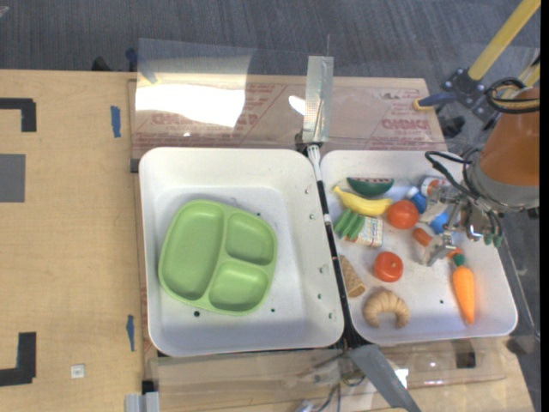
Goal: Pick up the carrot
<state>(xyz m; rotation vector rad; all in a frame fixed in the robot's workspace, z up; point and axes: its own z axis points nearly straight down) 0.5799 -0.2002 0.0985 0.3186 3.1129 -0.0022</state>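
Observation:
The carrot (464,294), orange with a small green top, lies near the right wall of the right bin (497,324), its tip pointing toward the front. My gripper (439,249) hangs just above and to the left of the carrot's green end, under the orange-banded wrist (513,148). Nothing of the carrot shows inside the gripper; the carrot rests on the bin floor.
The right bin also holds a banana (364,202), a watermelon slice (369,184), two tomatoes (401,215) (388,267), a croissant (388,308), green stalks (347,224) and small blue items (418,199). A green divided plate (219,254) lies in the left bin (154,187).

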